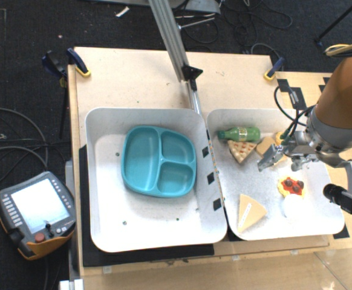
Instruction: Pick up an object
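In the right bin (321,225) lie a green bottle (239,134), a pizza slice (242,150) just below it, a tan block (264,145), a cheese wedge (251,210) near the front, and a yellow piece with red topping (292,186). A white object (294,208) rests beside it. My gripper (277,155) hangs over the right bin's upper middle, close to the tan block, with nothing seen between its fingers. The arm covers the bin's far right part.
The left bin (103,222) holds a teal divided plate (159,161). A metal pole (170,32) slants down to the divider between the bins. A pendant with a screen (35,211) sits on the floor at the left. Clamps grip the bench's back corners.
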Available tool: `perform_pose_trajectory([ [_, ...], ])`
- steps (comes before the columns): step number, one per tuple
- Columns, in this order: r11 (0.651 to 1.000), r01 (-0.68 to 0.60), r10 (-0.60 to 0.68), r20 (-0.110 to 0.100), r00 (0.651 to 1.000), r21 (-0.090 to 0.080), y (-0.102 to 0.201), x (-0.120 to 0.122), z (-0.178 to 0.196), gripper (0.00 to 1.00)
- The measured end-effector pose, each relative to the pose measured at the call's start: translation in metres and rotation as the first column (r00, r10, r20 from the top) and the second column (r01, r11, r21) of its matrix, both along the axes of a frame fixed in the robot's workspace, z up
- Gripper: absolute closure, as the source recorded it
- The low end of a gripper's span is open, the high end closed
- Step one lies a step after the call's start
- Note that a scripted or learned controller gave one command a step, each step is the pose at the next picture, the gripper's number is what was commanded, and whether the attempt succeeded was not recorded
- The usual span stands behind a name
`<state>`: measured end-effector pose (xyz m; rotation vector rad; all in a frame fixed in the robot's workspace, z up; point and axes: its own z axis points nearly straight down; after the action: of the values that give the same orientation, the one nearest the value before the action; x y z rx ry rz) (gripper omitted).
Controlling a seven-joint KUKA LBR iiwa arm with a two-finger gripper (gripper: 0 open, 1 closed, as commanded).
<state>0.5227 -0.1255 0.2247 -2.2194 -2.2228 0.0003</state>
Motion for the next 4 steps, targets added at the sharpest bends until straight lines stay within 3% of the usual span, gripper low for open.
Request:
perform_pose_trajectory([
  [1, 1.000, 0.001, -0.001, 0.000, 1.000, 0.000, 0.000, 0.000, 0.000, 0.00],
  [3, 1.000, 0.001, -0.001, -0.006, 1.000, 0.001, 0.015, 0.000, -0.111, 0.00],
  [4, 1.000, 0.001, -0.001, 0.001, 1.000, 0.000, 0.016, 0.000, -0.129, 0.00],
])
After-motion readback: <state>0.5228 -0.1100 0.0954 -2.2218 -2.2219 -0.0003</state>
